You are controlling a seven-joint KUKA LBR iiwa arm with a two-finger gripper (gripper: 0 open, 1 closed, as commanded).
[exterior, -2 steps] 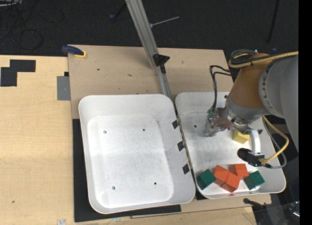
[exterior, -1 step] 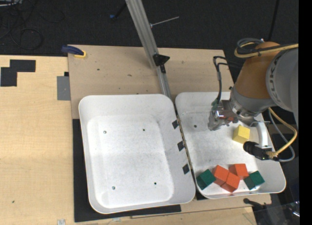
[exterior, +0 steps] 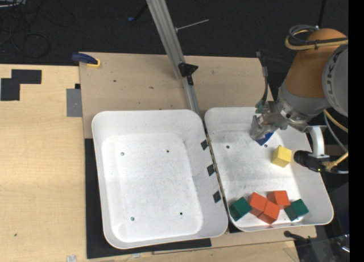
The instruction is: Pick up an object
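Observation:
My gripper [exterior: 263, 130] hangs over the far part of the right bin [exterior: 318, 215], pointing down. A small blue block [exterior: 265, 138] peeks out right under its tip, mostly covered by it. A yellow cube [exterior: 281, 156] lies just to the right of it on the bin floor. At the bin's near edge sit a pile of orange-red blocks [exterior: 267, 204] and two green blocks [exterior: 240, 207] [exterior: 296, 209].
The left bin [exterior: 102, 136] lies beside the right one, with black clips [exterior: 211, 169] along the shared rim. A slanted metal rail [exterior: 170, 39] rises behind the bins. The arm's grey and orange body [exterior: 310, 79] and cables [exterior: 318, 161] overhang the right bin's right side.

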